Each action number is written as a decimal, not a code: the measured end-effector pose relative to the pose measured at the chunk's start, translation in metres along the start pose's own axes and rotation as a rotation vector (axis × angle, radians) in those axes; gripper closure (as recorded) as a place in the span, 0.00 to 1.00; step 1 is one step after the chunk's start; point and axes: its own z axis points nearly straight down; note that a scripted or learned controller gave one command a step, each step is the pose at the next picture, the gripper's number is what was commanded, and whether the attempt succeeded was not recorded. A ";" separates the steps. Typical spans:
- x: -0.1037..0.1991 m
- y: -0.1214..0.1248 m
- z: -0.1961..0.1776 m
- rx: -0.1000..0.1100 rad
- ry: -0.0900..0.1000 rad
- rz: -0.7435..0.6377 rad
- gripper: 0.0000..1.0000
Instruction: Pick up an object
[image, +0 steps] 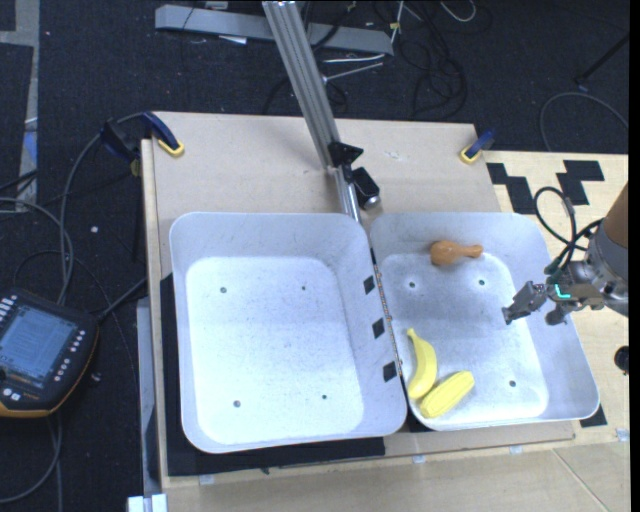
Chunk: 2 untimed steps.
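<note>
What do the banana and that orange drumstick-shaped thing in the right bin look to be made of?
Banana: likely toy plastic, going by its even yellow colour and smooth, slightly shiny skin. Orange drumstick-shaped piece: probably plastic or rubber too, uniform in colour with rounded, moulded contours. Both are too small to be sure.

The robot arm (612, 245) is grey and round, with a bit of orange at its top edge. Black cables (553, 215) loop beside it. Its gripper (540, 302) is small and dark, with grey metal parts and a tiny blue-green light near the wrist.
</note>
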 end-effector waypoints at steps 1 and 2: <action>0.000 0.000 0.000 0.000 0.000 0.000 0.00; 0.000 0.007 0.059 0.005 0.001 0.000 0.00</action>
